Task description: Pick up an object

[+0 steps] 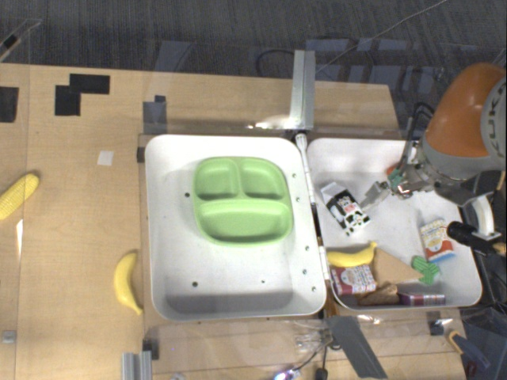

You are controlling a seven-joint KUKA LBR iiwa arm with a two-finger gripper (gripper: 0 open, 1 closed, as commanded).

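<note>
The black-and-white toy (346, 208) is seen lying in the right bin (352, 158), near its left wall. Just right of it the gripper (379, 190) is found, its fingers slightly apart and clamped on nothing. A banana (352, 255) lies below the toy. A green tray (240, 199) rests in the left bin (230, 299).

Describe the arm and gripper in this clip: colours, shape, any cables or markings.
The arm is a rounded grey body with a broad orange band above the wrist. Below it sits a darker grey wrist section. The gripper is a slim, pale metallic piece, with small red and green spots near its base. A thin dark cable runs along the wrist. No lettering or logo is legible at this size.
</note>
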